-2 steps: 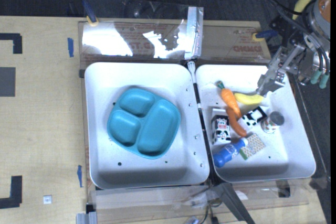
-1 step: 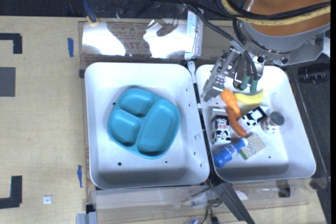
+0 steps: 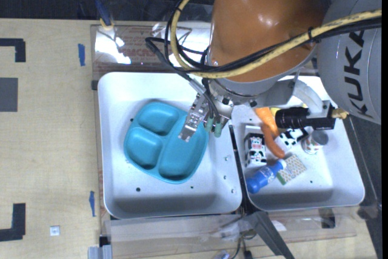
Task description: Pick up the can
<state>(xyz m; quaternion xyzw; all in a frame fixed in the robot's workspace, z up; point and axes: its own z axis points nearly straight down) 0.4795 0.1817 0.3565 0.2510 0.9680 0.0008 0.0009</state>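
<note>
The can (image 3: 313, 142) looks like a small round silvery thing at the right side of the right bin (image 3: 345, 191), just below a black object (image 3: 297, 118). My gripper (image 3: 202, 126) hangs over the left bin (image 3: 115, 100), above the right edge of a blue divided plate (image 3: 159, 141). Its fingers stand apart, with nothing between them. The gripper is well to the left of the can, across the wall between the bins. The arm's big orange band (image 3: 267, 15) hides the back of both bins.
The right bin also holds an orange carrot-shaped piece (image 3: 271, 125), a cow-patterned item (image 3: 257, 151), a blue bottle (image 3: 264, 176) and a checkered packet (image 3: 291, 168). All of them crowd close to the can.
</note>
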